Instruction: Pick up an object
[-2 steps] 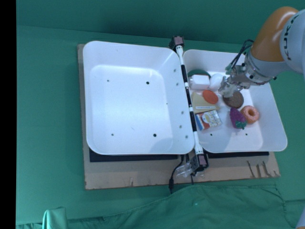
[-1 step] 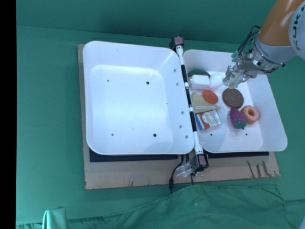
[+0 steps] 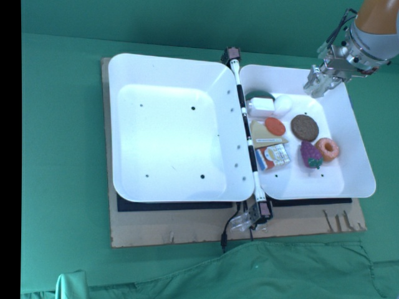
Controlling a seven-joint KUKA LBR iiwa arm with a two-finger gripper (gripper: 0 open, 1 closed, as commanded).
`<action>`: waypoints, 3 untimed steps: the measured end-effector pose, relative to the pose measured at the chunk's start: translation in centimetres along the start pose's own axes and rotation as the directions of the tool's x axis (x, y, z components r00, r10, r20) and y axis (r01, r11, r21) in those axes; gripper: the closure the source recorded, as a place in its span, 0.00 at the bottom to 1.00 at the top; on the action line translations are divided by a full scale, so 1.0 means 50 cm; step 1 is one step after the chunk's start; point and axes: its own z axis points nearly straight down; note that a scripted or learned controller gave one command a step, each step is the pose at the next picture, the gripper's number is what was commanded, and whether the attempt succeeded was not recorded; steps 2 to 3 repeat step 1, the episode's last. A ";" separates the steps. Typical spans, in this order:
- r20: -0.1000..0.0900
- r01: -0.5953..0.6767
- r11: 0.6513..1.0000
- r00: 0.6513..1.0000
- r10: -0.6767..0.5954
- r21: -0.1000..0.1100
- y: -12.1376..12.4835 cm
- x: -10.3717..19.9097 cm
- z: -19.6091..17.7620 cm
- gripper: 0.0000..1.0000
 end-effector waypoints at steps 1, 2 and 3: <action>-0.001 0.001 1.000 1.000 -0.001 0.001 0.000 0.017 -0.110 1.00; -0.001 0.001 1.000 1.000 -0.001 0.001 0.000 0.017 -0.110 1.00; -0.001 0.001 1.000 1.000 -0.001 0.001 0.000 0.017 -0.110 1.00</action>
